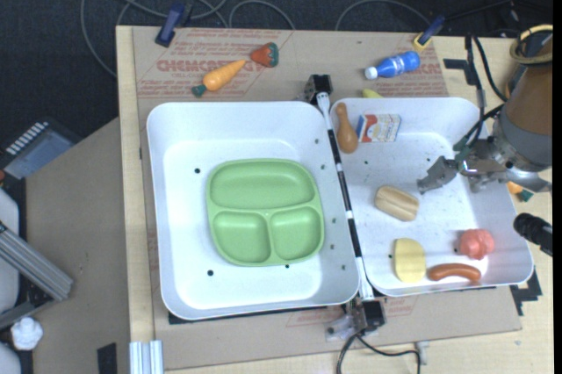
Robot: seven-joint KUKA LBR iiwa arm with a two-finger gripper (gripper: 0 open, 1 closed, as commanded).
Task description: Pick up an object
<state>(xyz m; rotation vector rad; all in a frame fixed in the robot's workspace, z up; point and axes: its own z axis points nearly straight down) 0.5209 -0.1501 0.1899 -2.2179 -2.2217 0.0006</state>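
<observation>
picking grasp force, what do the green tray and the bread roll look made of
Green tray: likely hard moulded plastic, judging by its even colour, soft sheen and rounded compartment walls. Bread roll: probably toy plastic or foam, matte tan; the view leaves it open.

Tan bread roll (397,204) lying mid right bin (439,122), yellow block (408,260), sausage (454,273), pink toy (475,244) nearer front

Colours seen across the two white bins (176,135)

A pale green divided plate (265,212), a tan bread roll (397,204), a yellow block (408,259), a pink lump (475,243) and an orange-red sausage (454,273) are shown.
</observation>
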